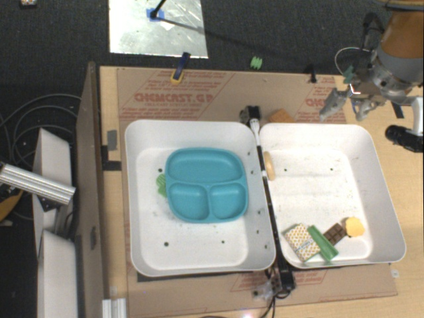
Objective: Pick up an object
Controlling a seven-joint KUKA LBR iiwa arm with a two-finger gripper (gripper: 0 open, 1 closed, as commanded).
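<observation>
Claw (345, 106) spread, empty, at upper right of frame; small objects (324, 238) at lower right: checkered, green, brown, yellow.

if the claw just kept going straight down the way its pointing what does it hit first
Most likely the cardboard sheet just behind the right bin's far rim. The claw hangs above that strip, fingers spread and pointing down. Depth is unclear from this slant, so it might clip the rim instead.
</observation>
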